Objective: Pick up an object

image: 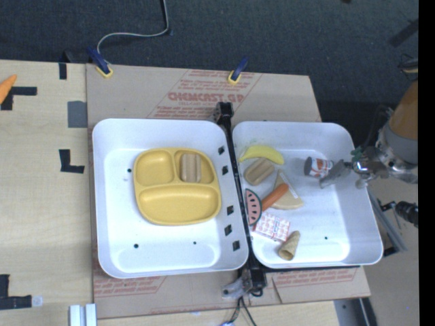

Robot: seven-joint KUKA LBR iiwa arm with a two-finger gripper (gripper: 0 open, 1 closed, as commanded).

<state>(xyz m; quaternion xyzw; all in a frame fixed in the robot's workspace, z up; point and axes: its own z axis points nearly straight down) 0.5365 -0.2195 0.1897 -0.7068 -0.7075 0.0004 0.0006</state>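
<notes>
Brown cardboard sheet [272, 94] under white bins [109, 202]

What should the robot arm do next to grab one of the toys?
Probably slide a little further left and lower toward the small can. The end effector sits at the right bin's right side, just beside that can, with nothing seen between its fingers. The can is the closest thing; the banana and carrot lie farther left.

yellow tray [178, 206] | yellow banana [262, 154] | orange carrot [274, 197] | white bins [112, 202]
</notes>
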